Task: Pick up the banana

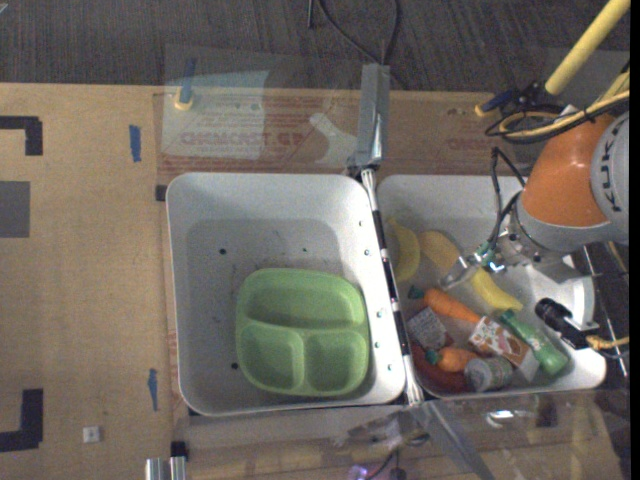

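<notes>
Green tray (300, 333) sitting in left bin (190, 268), nearest me. Banana (492, 290) lying in right bin (400, 203), just beside carrot (452, 306). Gripper (478, 264) hovering over banana; grip state — cannot tell. Risk, to my eye: crowding neighbours deflecting grasp, curved skin slipping out.
</notes>
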